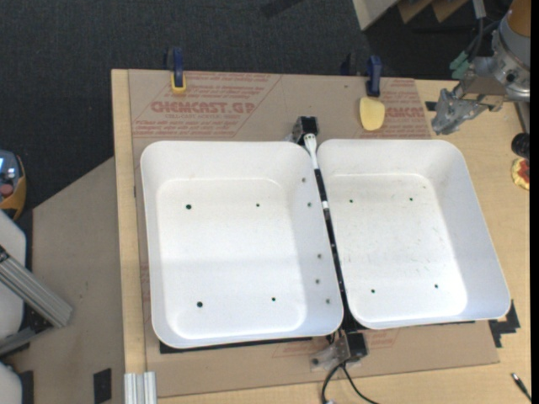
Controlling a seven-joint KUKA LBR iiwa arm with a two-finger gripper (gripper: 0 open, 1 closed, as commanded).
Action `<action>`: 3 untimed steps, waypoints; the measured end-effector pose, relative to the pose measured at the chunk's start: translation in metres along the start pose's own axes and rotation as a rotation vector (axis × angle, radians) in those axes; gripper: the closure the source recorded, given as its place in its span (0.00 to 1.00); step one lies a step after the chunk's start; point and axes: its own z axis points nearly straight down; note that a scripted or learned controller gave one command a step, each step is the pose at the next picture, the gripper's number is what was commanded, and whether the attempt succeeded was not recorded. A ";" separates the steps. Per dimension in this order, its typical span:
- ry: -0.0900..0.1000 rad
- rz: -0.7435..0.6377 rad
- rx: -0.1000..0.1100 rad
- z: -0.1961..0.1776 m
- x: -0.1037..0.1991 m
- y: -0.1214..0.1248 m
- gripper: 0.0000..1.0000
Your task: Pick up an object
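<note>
Object candidates are limited to 1 yellow piece (371, 113), seen on the board behind the right bin (472, 192). Gripper (450, 118) state cannot be told; it should be centred overhead before descent.

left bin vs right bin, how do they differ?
The left bin sits farther from the gripper; the right bin lies just below it. The left bin's floor looks clean, with a soft shadow band across its lower half; the right bin's floor is speckled with fine dark marks. Both are shallow, white, round-cornered, each with four dark dots on the floor.
</note>
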 end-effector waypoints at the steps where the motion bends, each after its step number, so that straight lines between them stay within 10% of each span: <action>1: 0.006 -0.004 0.012 0.037 0.125 -0.024 1.00; 2: 0.001 0.007 -0.001 -0.025 0.113 -0.025 1.00; 3: 0.001 0.006 0.009 0.064 0.119 0.008 1.00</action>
